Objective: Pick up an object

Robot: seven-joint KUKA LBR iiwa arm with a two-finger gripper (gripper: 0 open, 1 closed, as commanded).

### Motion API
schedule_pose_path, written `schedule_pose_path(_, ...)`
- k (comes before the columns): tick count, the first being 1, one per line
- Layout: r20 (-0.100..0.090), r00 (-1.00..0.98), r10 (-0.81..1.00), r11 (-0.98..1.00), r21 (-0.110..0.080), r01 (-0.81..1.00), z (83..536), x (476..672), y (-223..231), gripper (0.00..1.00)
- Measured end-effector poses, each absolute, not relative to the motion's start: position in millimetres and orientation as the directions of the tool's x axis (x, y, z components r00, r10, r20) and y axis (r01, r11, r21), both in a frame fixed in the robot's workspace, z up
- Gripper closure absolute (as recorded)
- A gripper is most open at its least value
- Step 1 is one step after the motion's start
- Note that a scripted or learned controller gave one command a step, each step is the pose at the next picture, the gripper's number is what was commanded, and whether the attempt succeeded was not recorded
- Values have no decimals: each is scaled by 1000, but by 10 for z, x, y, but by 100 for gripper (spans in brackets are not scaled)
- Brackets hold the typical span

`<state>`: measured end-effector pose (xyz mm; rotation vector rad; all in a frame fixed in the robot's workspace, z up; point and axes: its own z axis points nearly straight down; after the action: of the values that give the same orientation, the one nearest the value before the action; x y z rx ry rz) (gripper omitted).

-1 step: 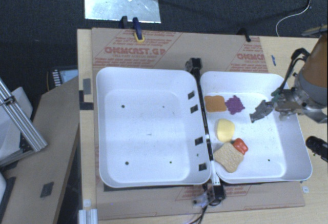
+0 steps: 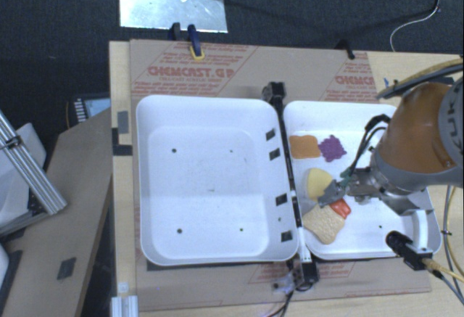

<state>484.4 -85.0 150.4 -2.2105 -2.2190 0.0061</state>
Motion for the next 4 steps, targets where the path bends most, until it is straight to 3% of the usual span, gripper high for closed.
schedule_pose_path(1, -1, -2, 1000, 2, 4, 1000, 1665, 4882, -878, 100)
schedule_pose_path(2, 4, -14, 1000, 14, 21, 1000, 3337, 4895, -26, 100)
schedule_pose_path(3, 6, -13, 1000, 12, 22, 1000, 4853, 4875, 764, 100)
schedule_pose_path(4, 4, -13, 1000, 13, 3, 1000, 4878, 4859, 1599, 100)
